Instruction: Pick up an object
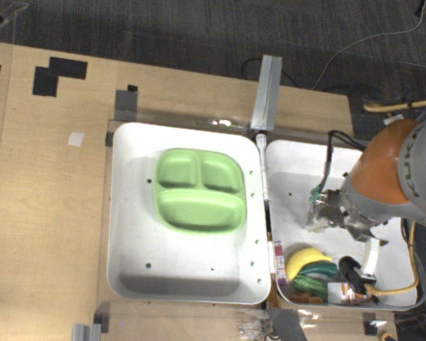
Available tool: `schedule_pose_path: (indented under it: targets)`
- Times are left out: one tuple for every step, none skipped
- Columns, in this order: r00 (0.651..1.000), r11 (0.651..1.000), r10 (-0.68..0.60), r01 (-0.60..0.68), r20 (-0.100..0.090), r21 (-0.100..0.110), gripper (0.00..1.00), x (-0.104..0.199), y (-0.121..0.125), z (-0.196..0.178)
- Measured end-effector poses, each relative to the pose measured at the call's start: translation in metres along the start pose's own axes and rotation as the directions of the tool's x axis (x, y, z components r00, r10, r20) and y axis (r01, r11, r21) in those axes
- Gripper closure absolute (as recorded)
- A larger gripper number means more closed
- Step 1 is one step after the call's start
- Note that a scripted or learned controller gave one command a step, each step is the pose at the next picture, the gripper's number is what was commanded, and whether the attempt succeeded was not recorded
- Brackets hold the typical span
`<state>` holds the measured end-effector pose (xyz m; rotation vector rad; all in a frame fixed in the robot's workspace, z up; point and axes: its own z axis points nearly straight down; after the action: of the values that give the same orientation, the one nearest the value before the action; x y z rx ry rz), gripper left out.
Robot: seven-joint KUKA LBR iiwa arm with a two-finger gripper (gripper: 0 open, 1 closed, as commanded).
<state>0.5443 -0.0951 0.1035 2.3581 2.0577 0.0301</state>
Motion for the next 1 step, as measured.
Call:
schedule_pose_path:
  targets:
    - [0.998, 0.998, 0.065, -0.065, 0.014, 0.004, 1.00, -0.1038, 0.0079, 0.0122]
